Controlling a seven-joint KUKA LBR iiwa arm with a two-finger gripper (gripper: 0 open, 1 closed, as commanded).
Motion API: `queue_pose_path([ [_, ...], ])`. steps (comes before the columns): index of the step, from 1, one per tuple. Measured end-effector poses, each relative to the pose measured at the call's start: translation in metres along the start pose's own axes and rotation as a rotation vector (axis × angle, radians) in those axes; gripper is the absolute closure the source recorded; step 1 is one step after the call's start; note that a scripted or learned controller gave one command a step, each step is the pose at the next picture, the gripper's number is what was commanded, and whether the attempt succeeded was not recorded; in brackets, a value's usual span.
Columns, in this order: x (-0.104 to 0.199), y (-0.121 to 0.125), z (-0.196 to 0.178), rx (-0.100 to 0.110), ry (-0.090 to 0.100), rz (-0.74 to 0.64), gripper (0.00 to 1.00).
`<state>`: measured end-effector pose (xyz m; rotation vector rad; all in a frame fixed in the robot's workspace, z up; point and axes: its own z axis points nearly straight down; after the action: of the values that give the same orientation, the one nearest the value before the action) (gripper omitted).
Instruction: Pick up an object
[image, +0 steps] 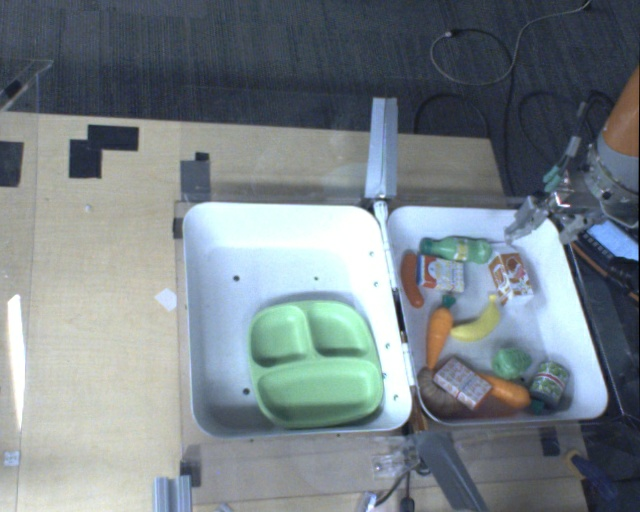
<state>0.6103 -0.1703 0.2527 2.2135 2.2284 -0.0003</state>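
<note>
The step in hand, as I judge it, is the approach: nothing is gripped yet, and the pincer (540, 215) hangs over the far right corner of the right bin (578, 300), its fingers spread and bare. To do it well, choose a piece that lies apart from the rest, such as the green bottle (456, 249) at the far wall or the snack packet (509, 276) beside it; come straight down with the fingers across the short side, and keep off the bin wall.

Counted near to far in the right bin: one small green can (548, 381) in the near right corner, one brown box (461, 381) lying on a brown lump, two carrots (437, 335), one leafy green piece (512, 361), one banana (480, 321), one red sausage (410, 279), one small carton (441, 273), one snack packet, one green bottle.

The left bin (215, 300) holds one green divided tray (315, 363) with three compartments, toward its near edge. Two bins stand on the table (90, 300).
</note>
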Motion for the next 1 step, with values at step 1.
queue_pose_path([
  [1,0.0645,0.0178,0.0807,0.001,0.001,0.084,0.00],
])
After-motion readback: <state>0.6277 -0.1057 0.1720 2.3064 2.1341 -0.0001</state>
